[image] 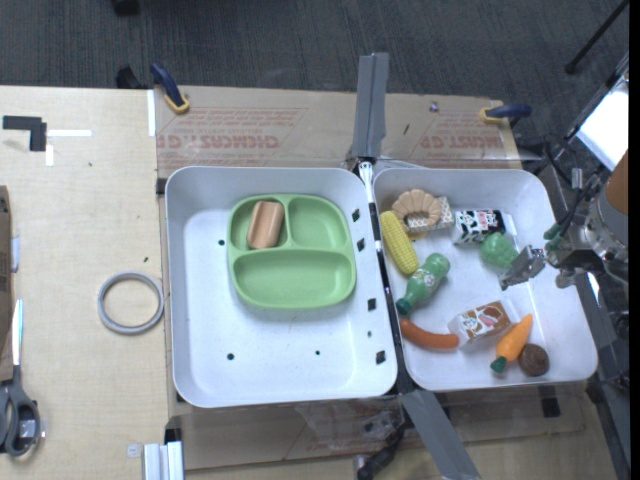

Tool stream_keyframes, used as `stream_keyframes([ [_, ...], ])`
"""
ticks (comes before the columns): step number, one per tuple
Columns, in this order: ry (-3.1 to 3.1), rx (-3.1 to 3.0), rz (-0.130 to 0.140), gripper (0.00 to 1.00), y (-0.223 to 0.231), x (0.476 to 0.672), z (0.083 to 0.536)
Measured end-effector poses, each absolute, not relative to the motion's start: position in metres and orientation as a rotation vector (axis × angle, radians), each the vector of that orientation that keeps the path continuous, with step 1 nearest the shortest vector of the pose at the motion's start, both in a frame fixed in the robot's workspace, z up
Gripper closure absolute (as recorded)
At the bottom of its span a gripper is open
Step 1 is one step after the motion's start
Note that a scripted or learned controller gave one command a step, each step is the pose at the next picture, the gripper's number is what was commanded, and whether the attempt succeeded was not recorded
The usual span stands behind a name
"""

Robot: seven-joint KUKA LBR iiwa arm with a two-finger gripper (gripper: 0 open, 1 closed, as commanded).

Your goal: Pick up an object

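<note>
The right bin point(560, 218) holds several toy foods: a yellow corn cob point(398, 241), a tan waffle piece point(420, 211), a black-and-white milk carton point(478, 224), a green round piece point(497, 250), a green bottle point(423, 281), an orange sausage point(430, 336), a small juice box point(482, 322), a carrot point(513, 338) and a brown lump point(534, 359). My gripper point(545, 270) hangs over the bin's right side, just right of the green round piece. It is open, with nothing between its fingers point(520, 266).
The left bin point(200, 348) holds a green divided plate point(292, 268) with a brown roll point(264, 224) in its upper-left compartment. On the bench to the left lie a grey ring point(130, 302) and scissors point(18, 413).
</note>
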State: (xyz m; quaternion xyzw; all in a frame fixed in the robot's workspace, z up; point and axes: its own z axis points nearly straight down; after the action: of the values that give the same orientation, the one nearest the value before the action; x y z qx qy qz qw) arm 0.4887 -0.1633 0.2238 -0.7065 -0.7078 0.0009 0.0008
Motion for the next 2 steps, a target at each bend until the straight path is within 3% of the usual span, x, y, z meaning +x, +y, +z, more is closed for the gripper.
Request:
stream_keyframes([
  [1,-2.163,-2.278,0.003,0.0,-0.198,0.572,0.249],
  [2,-2.276,-2.164,0.002,0.0,-0.19,0.584,0.132],
])
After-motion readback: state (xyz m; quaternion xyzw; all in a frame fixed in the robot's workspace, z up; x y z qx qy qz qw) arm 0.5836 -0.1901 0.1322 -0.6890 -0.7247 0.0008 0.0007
